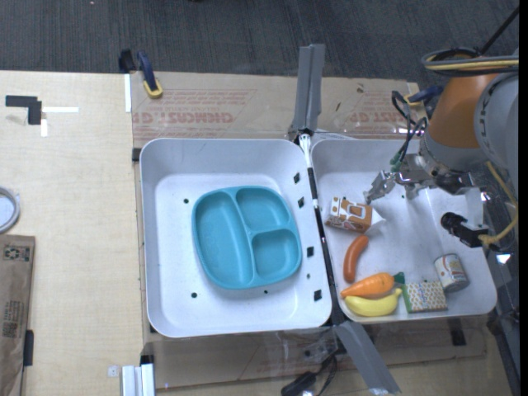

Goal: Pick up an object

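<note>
My gripper (376, 190) hangs over the upper middle of the right bin (462, 308), just up and right of a small orange-and-white carton (346, 214) lying near the bin's left wall. Below the carton lies a red sausage (355, 256). Along the bin's front edge are an orange carrot (369, 285), a yellow banana (373, 305) and a green speckled block (426, 296). A small tin can (451, 272) lies at the right. Nothing shows in the gripper's grasp.
The left bin (161, 221) holds a blue divided plate (247, 238). A grey divider post (309, 89) rises between the two bins at the back. The arm's orange band (458, 110) and cables stand over the right bin's back right corner.
</note>
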`<state>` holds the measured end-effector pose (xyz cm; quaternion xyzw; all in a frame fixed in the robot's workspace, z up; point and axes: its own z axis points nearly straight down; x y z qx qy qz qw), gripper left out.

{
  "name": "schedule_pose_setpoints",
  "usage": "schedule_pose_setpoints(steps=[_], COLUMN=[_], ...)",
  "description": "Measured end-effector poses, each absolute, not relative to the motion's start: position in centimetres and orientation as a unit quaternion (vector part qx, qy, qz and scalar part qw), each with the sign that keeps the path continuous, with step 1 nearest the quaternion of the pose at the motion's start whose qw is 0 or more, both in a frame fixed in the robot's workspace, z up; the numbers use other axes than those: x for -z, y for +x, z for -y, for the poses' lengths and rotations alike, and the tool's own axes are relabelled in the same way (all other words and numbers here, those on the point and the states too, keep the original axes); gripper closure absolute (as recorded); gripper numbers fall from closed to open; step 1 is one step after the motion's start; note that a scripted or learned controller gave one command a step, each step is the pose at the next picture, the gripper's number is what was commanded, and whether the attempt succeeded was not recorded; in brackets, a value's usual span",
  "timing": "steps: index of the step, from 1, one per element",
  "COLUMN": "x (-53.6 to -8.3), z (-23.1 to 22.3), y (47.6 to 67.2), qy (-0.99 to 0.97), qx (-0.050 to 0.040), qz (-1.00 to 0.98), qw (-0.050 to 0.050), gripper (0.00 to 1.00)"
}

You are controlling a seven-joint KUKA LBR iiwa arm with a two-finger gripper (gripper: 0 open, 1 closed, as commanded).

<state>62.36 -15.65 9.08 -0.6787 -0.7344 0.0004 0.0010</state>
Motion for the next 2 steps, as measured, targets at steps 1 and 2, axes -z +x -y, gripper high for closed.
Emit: schedule_pose_setpoints(steps=[1,2], x=[-8.9,-8.9], z=[12.9,11.6], y=[56.3,47.7], qy=[-0.648,-0.624], qx=[-0.0014,-0.0015], qz=[0.762,0.781], qw=[0.002,0.002], gripper=[0.0,0.0])
